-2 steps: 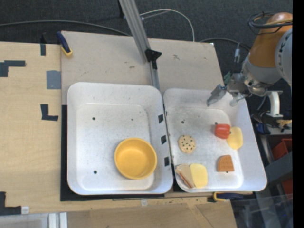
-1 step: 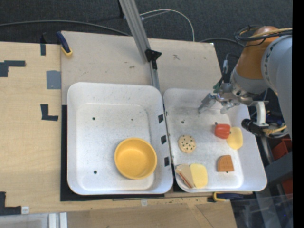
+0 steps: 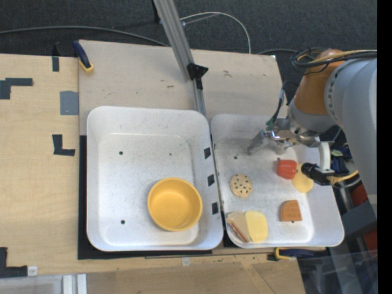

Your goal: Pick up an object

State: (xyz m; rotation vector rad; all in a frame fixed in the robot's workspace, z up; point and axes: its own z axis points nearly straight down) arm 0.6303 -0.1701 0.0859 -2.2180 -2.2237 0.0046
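Note:
My gripper hangs over the upper part of the right bin, open, with one dark finger splayed to the lower left and nothing between the fingers. Just below and to its right lie a red piece and a small yellow piece. A round speckled cookie lies near the bin's middle. A brown toast-like piece sits lower right. At the front lie a pale yellow slice and a sandwich-like piece. A yellow bowl rests in the left bin.
The grey arm with its orange band comes in from the right over the right bin's far corner. A slanted metal pole rises behind the bins. A yellow-and-blue clamp sits at the board's back left.

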